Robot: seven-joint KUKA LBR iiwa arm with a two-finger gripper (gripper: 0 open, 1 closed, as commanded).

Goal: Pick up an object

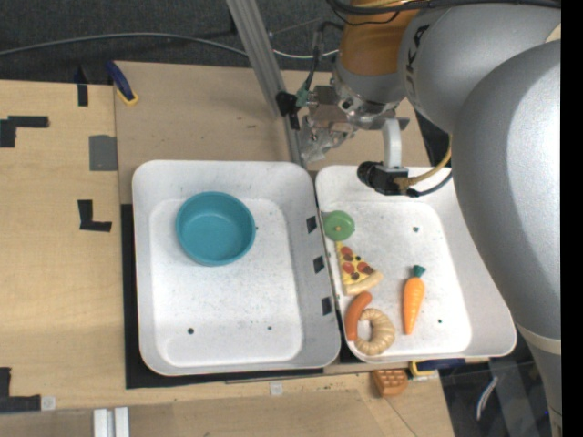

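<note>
— While the claw (321, 144) hangs over the far rim where the two bins meet, can you tell how it stands?

— No. It sits under the orange-banded wrist (387, 12), and from this angle I cannot tell whether it is wide or narrow. Nothing shows between its tips, so I would not call it loaded.

— What lies nearest to it?

— In the right bin (455, 244), a small green disc (339, 225) close to the inner wall, then a pizza slice (355, 269) just below it. Nearer the front rim lie a sausage (356, 311) and a doughnut (375, 330), touching each other. A carrot (414, 302) lies apart from them, toward the middle of the bin. The left bin (155, 244) holds a blue bowl (215, 228) on its own.

— Which would you go for?

— The carrot, I think. These look like toy food, likely light and stiff, probably smooth enough to slip. The carrot has bare floor on both long sides, so the fingers could close across its thicker upper half, below the green top.

— And the others?

— The slice looks flat and low, hard to get under, and it sits by the wall. The doughnut and sausage crowd each other. The bowl's rim would need a wide opening or a pinch on one wall.
</note>
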